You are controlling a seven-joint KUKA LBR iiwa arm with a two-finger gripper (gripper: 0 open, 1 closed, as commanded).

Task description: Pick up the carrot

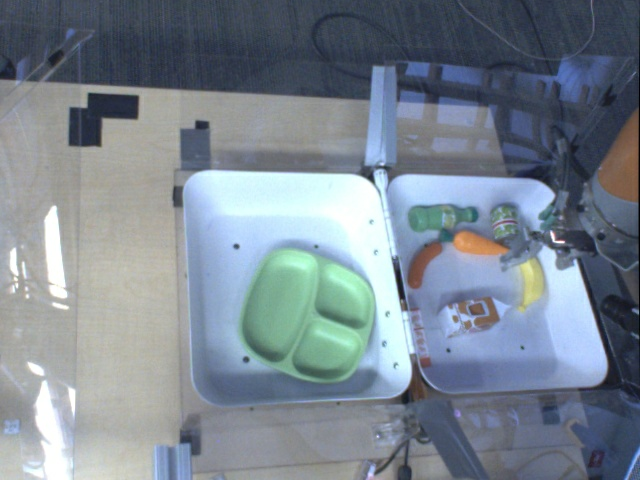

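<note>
I see the small carton (471,317) lying closest to me in the right bin (570,368). The carrot (480,244) lies farther back, between a green bottle (441,216) and a banana (532,282). My hand (533,244) sits by the carrot's tip; I cannot tell its grip. A green plate (308,314) fills the left bin (215,268).

Light wood bench (120,268) bears two white bins (210,268), (570,348), side by side.
</note>
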